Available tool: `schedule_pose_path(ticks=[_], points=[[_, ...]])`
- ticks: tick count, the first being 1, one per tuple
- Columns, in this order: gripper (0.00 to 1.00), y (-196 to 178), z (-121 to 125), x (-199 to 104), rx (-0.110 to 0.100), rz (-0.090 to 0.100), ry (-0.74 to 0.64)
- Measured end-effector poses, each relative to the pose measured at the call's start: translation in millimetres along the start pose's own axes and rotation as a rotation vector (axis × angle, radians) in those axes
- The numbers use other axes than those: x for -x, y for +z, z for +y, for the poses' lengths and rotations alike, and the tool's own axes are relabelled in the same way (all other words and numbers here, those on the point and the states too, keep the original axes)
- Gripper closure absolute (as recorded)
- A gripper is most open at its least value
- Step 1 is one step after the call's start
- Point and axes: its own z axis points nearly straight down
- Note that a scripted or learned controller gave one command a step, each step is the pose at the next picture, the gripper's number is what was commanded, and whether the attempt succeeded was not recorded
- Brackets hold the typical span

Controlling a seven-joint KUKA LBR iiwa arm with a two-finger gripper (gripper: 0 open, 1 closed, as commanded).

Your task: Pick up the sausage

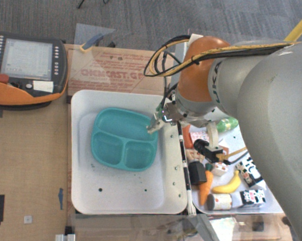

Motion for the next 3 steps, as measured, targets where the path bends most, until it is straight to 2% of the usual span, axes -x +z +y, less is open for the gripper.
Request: schedule_pose_path(ticks=[1, 2, 3], points=[[0.00, 9.9, 24.9, 7.2, -0.006, -0.011, 0.111], [0.00, 10.0, 25.2, 7.4, -0.005, -0.010, 0.123], [0.00, 10.6, 18.3, 3.1, 0.030, -0.015, 0.193]])
